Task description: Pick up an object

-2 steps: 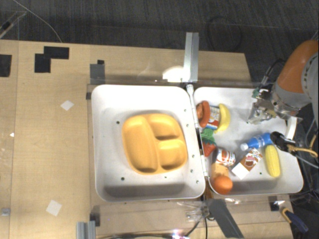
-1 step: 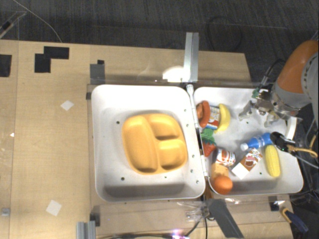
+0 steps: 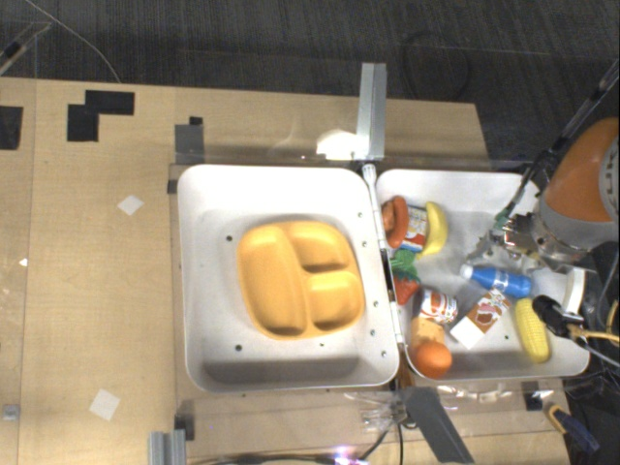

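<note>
My gripper (image 3: 492,247) hangs over the right bin (image 3: 463,190), at the end of the grey wrist with its orange band (image 3: 589,180). It sits just above a blue bottle (image 3: 500,281) that lies on its side with a white cap to the left. Near it lie a yellow corn cob (image 3: 531,330), a brown and white carton (image 3: 480,319), a small can (image 3: 438,306), an orange (image 3: 433,358), a banana (image 3: 436,229), another can (image 3: 415,227) and a sausage (image 3: 393,218). Nothing is visibly held.
The left bin (image 3: 208,260) holds a yellow divided tray (image 3: 300,277). A green item (image 3: 407,257) and a red item (image 3: 405,289) lie against the divider between the bins. A metal post (image 3: 372,114) stands behind the bins. Cables (image 3: 581,332) hang at the right bin's right edge.
</note>
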Available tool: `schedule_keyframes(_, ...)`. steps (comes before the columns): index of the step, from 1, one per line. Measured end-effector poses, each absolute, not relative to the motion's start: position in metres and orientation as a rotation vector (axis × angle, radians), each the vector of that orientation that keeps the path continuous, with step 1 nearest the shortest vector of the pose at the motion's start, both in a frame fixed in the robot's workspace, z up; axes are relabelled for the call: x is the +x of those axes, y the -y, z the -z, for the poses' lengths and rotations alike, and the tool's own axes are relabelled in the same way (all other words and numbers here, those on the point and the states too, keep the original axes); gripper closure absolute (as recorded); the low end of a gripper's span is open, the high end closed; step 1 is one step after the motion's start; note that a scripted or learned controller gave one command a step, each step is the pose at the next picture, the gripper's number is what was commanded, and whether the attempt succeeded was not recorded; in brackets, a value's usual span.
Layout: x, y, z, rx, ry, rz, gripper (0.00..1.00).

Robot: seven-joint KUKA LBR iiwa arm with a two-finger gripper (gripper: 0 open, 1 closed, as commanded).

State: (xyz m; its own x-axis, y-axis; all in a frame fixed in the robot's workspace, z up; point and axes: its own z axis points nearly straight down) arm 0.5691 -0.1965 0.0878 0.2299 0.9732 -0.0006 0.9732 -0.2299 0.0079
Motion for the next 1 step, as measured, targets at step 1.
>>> schedule_keyframes(1,0.6568,0.1792,-0.0868,2.777,-1.463,-0.008,0.0)
